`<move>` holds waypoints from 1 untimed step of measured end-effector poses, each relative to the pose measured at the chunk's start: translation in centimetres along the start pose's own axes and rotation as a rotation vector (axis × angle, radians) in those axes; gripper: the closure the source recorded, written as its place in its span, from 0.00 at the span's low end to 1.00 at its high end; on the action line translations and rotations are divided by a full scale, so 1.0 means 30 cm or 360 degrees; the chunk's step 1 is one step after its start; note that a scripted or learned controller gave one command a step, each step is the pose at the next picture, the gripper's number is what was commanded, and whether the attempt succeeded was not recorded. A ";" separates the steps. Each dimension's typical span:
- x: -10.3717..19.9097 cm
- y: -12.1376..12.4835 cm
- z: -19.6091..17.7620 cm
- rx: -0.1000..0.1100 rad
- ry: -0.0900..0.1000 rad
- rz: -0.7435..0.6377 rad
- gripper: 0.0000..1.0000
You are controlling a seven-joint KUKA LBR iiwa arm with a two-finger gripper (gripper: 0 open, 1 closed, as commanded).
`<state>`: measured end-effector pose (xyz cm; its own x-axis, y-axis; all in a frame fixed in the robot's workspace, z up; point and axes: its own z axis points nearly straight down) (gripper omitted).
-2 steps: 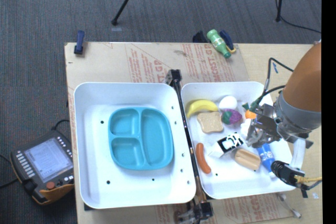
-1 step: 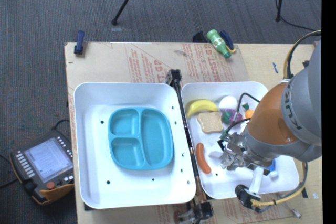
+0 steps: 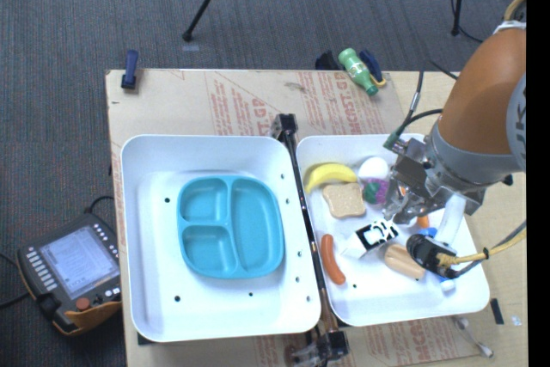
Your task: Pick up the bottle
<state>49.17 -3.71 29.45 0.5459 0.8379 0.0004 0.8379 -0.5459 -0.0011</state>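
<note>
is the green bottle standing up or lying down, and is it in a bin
Lying down, outside the bins. The green bottle rests on its side on the bench behind the right bin, its long side flat on the board.

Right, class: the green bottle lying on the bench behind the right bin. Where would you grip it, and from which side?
Grip the green bottle around mid-body, coming straight down from above. It lies flat on the bench, its long axis slanting toward the view's lower right, so close across its narrow width, probably keeping clear of the blue clip beside it.
</note>
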 end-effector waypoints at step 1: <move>0.194 -0.188 -0.319 -0.0003 0.0000 0.0532 1.00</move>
<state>47.64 4.24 39.04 0.7904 0.6126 0.0003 0.6126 -0.7904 0.0007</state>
